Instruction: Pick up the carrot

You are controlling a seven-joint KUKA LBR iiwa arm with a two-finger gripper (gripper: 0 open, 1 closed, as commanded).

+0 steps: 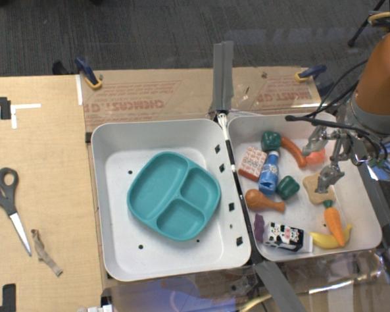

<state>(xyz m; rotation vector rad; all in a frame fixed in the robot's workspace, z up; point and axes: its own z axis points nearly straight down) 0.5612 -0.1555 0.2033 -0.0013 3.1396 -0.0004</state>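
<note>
The carrot (333, 224) lies near the right bin's (371, 240) front right corner, tip against a banana (328, 239). The gripper (327, 177) hangs just above it over a beige toy slice (315, 189), fingers parted and grasping nothing. A teal divided plate (174, 195) sits in the left bin (108, 190).

Arm (380, 88) cut off at right edge

Glossy white plastic bins (106, 210); smooth matt teal plastic divided plate (174, 196); bare metal gripper (328, 173); shiny orange plastic carrot (333, 223).
</note>
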